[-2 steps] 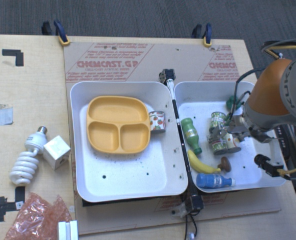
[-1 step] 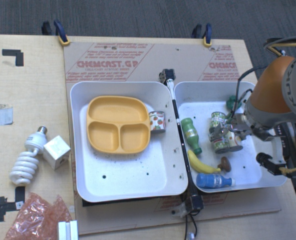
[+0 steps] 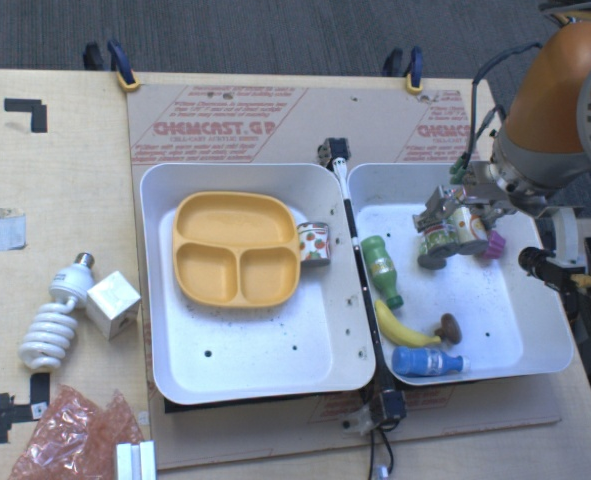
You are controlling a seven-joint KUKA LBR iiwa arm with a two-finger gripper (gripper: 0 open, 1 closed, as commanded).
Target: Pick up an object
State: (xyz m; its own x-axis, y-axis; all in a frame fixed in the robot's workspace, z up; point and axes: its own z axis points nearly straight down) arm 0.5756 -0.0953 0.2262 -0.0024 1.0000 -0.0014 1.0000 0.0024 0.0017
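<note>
My gripper (image 3: 443,216) hangs over the upper middle of the right bin (image 3: 535,353). It is shut on a small labelled can (image 3: 447,238), which is tilted with its grey end toward the lower left. A purple piece (image 3: 493,245) lies just right of the can. Further left in that bin are a green bottle (image 3: 380,268), a banana (image 3: 405,328), a small brown object (image 3: 447,326) and a blue bottle (image 3: 427,362).
The left bin (image 3: 255,363) holds a yellow divided plate (image 3: 237,248) and a small patterned cup (image 3: 314,242) by its right wall. On the bench to the left lie a spiral light bulb (image 3: 55,318), a white cube (image 3: 113,303) and a red mesh bag (image 3: 75,433).
</note>
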